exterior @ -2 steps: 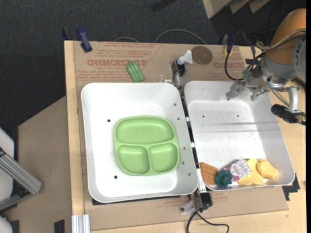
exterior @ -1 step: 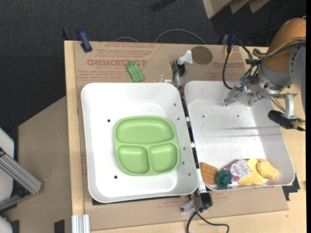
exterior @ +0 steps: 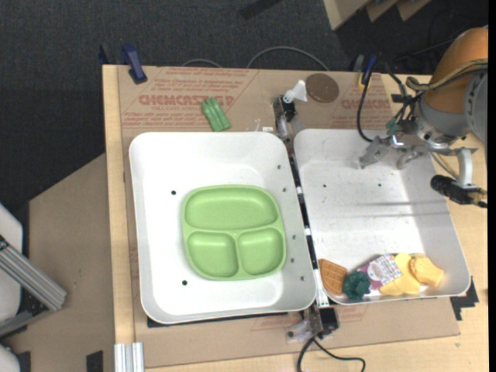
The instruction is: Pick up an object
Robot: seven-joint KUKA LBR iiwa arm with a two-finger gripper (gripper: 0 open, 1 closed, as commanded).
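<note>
red lettering on the cardboard sheet (exterior: 178,91) under the bins reads "chemcast", printed across the upper left of the frame; a second red print at upper right is too broken up to read. the left bin (exterior: 155,169) holds a green divided tray (exterior: 232,231) with three compartments, lying flat near the bin's middle. the right bin (exterior: 372,208) holds a cluster of small objects along its lower edge: a waffle-patterned brown piece (exterior: 332,275), a dark green piece (exterior: 356,285), a pink and white wrapper (exterior: 384,270), and yellow pieces (exterior: 415,276), all touching or just beside one another. the gripper (exterior: 385,152) hangs over the upper right corner of the right bin, well apart from the cluster; its fingers look spread apart with nothing between them.
</note>
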